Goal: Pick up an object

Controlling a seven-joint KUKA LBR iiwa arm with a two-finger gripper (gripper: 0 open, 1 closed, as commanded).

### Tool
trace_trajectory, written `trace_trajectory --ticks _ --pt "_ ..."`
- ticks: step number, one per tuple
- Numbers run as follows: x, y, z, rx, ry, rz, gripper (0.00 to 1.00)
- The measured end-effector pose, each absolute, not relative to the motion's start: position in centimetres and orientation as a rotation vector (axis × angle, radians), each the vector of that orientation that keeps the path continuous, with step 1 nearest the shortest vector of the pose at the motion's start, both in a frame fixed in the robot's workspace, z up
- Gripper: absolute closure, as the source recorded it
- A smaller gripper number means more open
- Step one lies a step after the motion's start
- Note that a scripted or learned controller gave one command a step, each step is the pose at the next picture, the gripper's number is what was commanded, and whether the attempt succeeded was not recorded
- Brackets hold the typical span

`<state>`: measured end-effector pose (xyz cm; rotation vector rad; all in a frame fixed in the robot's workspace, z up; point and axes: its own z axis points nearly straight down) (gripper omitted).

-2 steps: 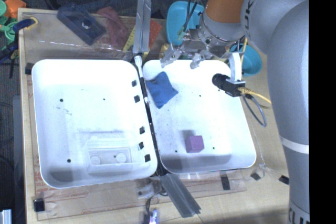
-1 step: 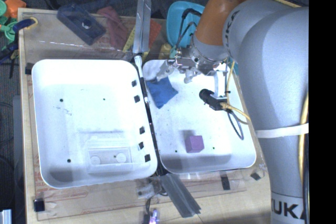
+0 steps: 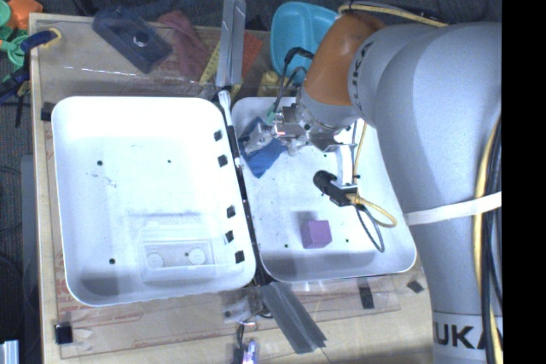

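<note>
One thing matters for the grab: the blue object [image 3: 258, 156] sits just to the left of my gripper [image 3: 277, 132], in the right bin [image 3: 281, 264], tucked against the divider between the bins at that bin's far-left corner. Its long axis looks to run slantwise, from near my gripper down toward the divider. Can't tell if I'm spread or pinched, or touching the blue thing at all. A purple cube [image 3: 316, 233] sits well apart, toward the right bin's near edge.
</note>
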<state>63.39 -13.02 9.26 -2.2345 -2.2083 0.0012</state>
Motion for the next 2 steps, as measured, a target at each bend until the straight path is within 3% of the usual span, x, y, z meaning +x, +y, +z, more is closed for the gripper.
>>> trace_trajectory --ticks 1,2 --pt "63.4 -12.9 10.2 -2.229 -2.211 0.001 1.0" --pt "63.7 -9.5 18.4 -2.056 -2.37 0.005 1.0"
